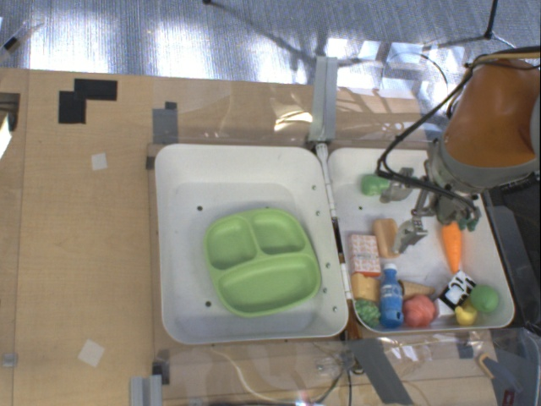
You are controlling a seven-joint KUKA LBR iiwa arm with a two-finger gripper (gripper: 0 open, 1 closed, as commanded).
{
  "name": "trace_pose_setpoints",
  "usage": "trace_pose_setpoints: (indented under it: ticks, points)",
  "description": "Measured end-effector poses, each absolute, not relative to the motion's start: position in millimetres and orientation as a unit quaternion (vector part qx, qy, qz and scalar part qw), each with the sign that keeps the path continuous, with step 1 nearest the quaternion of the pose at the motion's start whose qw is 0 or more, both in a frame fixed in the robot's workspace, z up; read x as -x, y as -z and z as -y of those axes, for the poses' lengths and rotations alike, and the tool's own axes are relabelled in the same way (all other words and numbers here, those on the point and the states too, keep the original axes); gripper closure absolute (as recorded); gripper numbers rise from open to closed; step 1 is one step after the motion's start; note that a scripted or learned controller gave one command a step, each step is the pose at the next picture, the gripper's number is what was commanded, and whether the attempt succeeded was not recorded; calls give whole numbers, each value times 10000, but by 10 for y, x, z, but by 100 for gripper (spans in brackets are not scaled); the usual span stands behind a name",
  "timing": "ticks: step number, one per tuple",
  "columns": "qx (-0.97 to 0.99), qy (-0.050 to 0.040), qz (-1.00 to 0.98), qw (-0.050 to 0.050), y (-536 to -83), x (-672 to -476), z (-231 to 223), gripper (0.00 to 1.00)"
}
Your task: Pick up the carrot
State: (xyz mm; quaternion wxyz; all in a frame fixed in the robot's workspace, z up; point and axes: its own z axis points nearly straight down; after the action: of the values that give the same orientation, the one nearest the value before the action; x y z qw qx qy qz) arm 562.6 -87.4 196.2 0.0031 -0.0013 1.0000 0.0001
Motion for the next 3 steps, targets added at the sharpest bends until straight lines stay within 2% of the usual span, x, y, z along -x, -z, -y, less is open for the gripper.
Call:
trace_pose_setpoints:
  ticks: [1, 2, 3]
  points:
    - [292, 42, -9995, 88, -3006, -6048, 2111, 0]
    - [829, -24, -9966, -26, -1137, -5984, 2028, 0]
    - [1362, 15, -9907, 56, -885, -5926, 2045, 0]
